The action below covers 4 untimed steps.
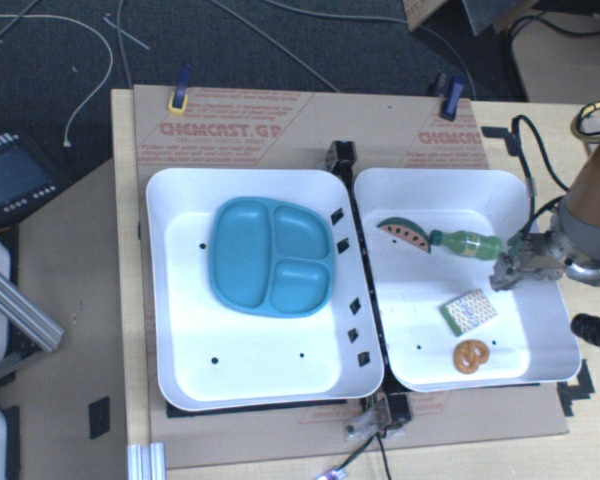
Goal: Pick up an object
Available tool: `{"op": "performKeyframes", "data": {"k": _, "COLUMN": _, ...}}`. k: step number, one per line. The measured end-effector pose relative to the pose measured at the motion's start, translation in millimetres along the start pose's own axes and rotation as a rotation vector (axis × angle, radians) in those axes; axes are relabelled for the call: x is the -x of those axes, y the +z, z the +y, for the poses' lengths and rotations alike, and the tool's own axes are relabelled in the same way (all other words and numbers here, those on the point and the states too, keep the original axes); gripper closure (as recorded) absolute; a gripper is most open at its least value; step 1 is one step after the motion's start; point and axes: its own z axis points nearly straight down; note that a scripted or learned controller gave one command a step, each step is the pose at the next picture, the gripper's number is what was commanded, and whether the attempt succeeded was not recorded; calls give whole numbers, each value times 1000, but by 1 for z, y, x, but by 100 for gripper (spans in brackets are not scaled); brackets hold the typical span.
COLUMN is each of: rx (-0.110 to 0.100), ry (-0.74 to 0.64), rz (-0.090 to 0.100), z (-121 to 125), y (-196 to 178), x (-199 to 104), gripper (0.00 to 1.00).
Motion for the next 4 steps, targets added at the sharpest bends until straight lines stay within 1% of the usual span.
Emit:
{"op": "performKeyframes", "data": {"k": 1, "rx": 0, "ry": 0, "rz": 0, "z": -1, "y": -45, "x": -5, "gripper": 100}}
{"op": "performKeyframes", "data": {"k": 2, "rx": 3, "ry": 0, "rz": -1, "z": 1, "y": -108, "x": 1, "gripper": 100}}
{"op": "performKeyframes", "data": {"k": 3, "rx": -6, "ry": -6, "rz": 5, "z": 5, "y": -104, "x": -63, "gripper": 100}}
{"op": "performKeyframes", "data": {"k": 4, "rx": -7, "ry": -4, "rz": 5, "z": 9, "y": -91, "x": -111, "gripper": 100}}
